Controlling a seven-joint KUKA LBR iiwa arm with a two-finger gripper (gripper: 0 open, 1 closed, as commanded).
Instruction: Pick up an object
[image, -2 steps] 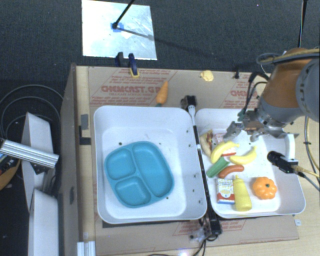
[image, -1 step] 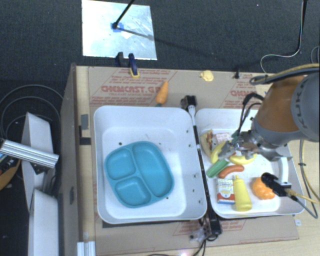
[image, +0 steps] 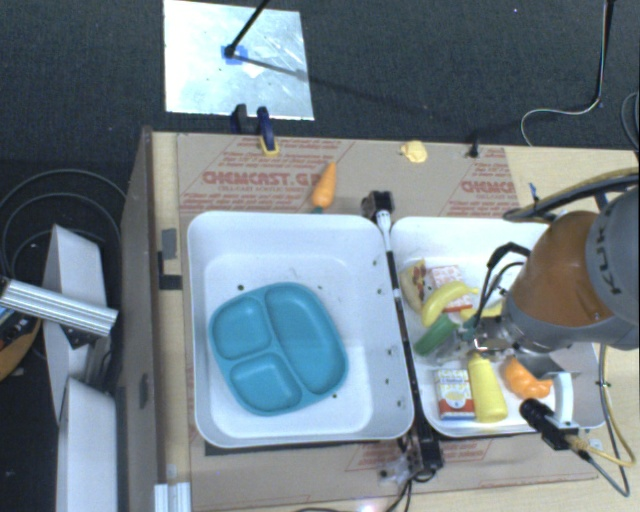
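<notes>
With its opening impossible to tell, the end effector (image: 478, 340) is hovering over crowded toys at the frame's lower right, risking nudging the banana (image: 447, 299) or yellow bottle (image: 486, 388) aside.

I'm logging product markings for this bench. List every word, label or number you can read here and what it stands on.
"CHEMCAST G..." in red, on the brown board behind the left bin; its end is hidden by a toy carrot.
"CHEMC...", the same red print, on the board behind the right bin; cut off by the arm.
Small red and white packet in the right bin: print too small to read.
Packet near the banana: blurred, unreadable.
</notes>
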